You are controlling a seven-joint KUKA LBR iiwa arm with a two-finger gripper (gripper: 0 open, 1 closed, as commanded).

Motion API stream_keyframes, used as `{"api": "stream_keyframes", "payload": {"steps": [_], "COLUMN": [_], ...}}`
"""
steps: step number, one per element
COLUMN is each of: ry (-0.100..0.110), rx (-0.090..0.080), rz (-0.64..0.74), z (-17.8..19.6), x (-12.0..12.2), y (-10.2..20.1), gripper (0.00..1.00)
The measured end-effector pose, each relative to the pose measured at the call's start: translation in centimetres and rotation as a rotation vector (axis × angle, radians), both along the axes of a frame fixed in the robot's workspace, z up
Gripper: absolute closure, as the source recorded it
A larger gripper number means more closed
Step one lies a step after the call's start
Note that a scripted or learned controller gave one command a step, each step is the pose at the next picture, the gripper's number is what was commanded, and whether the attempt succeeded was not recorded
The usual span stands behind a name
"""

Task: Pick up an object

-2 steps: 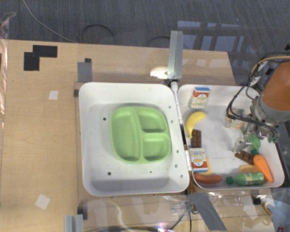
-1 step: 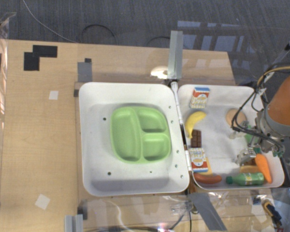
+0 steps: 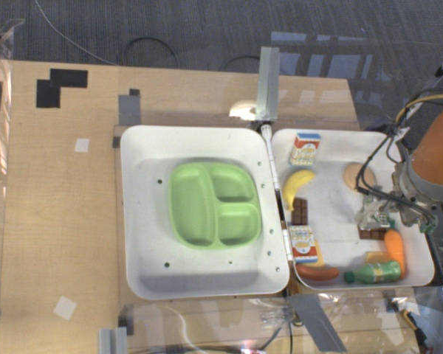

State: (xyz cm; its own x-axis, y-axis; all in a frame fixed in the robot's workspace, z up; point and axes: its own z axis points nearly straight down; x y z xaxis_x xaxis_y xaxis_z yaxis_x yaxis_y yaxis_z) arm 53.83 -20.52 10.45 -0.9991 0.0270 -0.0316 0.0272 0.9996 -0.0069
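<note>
Target objects: the food items lie loose in the right bin (image 3: 332, 150); none can be seen between the fingers.
Gripper (image 3: 374, 216): it hangs low over the right part of the right bin, at the end of the grey arm with the orange band (image 3: 437, 153); whether it is spread or pressed together cannot be told, since cables and the wrist body hide the tips.
Brown block (image 3: 371, 234): just under the gripper, partly hidden by it, and whether they touch cannot be told.
Carrot (image 3: 395, 248): just beside the gripper, toward the near right corner of the bin, lying lengthwise.
Green bottle (image 3: 373, 273): nearer the bin's front edge than the gripper, lying on its side.
Yellow piece (image 3: 378, 257): between the carrot and the green bottle.
Round tan item (image 3: 354, 176): beyond the gripper, slightly to its left, flat on the bin floor.
Chocolate bar (image 3: 300, 212): well to the gripper's left, by the wall dividing the bins.
Banana (image 3: 296, 186): left of the gripper, just beyond the chocolate bar.
Carton (image 3: 305, 150): far left corner of the right bin, well apart from the gripper.
Second carton (image 3: 303, 244): left of the gripper and nearer the front.
Red sausage (image 3: 317, 273): front left corner, touching the second carton's lower end.
Left bin (image 3: 144, 271): well to the gripper's left, holding a green divided plate (image 3: 214, 205) upright in its middle.
</note>
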Motion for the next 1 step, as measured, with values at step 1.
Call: {"api": "stream_keyframes", "payload": {"steps": [1], "ry": [0.015], "rx": [-0.002], "rz": [0.306], "z": [15.91], "x": [1.49], "y": [7.55], "gripper": [1.0]}}
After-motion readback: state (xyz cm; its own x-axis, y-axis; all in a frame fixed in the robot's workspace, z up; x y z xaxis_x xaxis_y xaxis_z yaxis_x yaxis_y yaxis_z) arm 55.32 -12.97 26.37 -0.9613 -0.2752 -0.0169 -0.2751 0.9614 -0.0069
